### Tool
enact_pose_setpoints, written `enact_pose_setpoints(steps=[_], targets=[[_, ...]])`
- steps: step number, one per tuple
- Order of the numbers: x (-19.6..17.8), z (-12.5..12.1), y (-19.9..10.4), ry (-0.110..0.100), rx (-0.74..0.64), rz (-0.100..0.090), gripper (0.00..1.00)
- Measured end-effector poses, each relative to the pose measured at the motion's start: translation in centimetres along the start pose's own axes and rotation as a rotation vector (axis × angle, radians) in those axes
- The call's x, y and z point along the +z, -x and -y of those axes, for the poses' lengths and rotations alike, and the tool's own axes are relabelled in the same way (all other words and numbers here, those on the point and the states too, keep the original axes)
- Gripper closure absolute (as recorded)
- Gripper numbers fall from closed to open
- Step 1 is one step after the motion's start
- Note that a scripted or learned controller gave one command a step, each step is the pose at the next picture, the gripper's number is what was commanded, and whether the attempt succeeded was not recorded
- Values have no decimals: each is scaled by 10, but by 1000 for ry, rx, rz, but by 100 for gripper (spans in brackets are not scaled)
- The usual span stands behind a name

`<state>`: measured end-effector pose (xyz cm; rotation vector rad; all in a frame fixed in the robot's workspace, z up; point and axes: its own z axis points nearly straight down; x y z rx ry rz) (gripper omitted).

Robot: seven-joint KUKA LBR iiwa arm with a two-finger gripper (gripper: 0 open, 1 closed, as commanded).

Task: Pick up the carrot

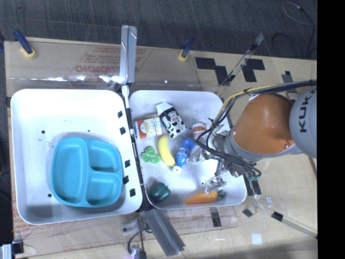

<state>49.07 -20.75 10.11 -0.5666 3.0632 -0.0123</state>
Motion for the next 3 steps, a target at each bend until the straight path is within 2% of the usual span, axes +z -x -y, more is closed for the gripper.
enact_pose_setpoints(steps=[1,2,3], targets=[[2,0,2,1,-45,0,0],[3,-3,5,4,-186,3,0],[3,-2,6,5,-181,2,0]])
